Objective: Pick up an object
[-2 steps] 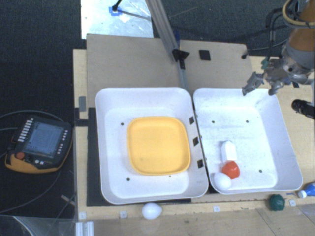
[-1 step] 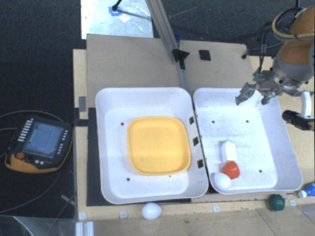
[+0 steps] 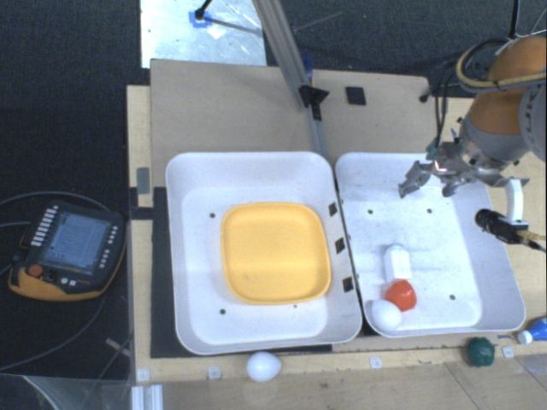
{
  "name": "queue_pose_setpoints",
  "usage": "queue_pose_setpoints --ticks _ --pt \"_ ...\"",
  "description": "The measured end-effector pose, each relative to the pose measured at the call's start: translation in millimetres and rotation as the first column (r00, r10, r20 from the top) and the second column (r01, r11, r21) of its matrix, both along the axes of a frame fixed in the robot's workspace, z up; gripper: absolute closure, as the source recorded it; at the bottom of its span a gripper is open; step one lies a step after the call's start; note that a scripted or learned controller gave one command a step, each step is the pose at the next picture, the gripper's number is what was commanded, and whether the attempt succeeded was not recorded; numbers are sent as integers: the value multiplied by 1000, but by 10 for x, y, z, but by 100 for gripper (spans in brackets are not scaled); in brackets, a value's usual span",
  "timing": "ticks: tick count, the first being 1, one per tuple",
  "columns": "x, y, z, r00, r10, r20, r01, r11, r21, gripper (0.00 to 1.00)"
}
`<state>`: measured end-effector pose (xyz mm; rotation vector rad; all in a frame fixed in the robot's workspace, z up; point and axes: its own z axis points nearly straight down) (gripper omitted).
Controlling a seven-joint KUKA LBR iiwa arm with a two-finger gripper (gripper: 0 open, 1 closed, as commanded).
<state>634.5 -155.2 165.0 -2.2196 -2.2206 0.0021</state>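
Observation:
My gripper (image 3: 432, 183) hangs over the far part of the right bin (image 3: 479, 314), its two grey fingers spread apart with nothing between them. Well in front of it, near the bin's front left corner, a white block (image 3: 397, 261) lies beside a red ball (image 3: 400, 295) and a white egg-shaped object (image 3: 385, 315). A yellow square plate (image 3: 275, 251) lies in the middle of the left bin (image 3: 192, 229).
Another white egg (image 3: 263, 366) lies on the bench in front of the left bin. A dark green ball (image 3: 479, 351) and a blue-tipped item (image 3: 533, 331) sit at the front right. A teach pendant (image 3: 67, 246) rests left of the bench. A slanted metal pole (image 3: 286, 41) stands behind the bins.

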Motion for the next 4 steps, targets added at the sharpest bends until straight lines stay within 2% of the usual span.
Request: queue_pose_setpoints --ticks 1,2,4 --pt "45 -85 -534 1000 -1 -1 1 1000 0 0" --pt "60 -85 -399 1000 0 5 0 1000 -1 100" --pt "147 -22 711 1000 1 8 -1 1000 -1 100"
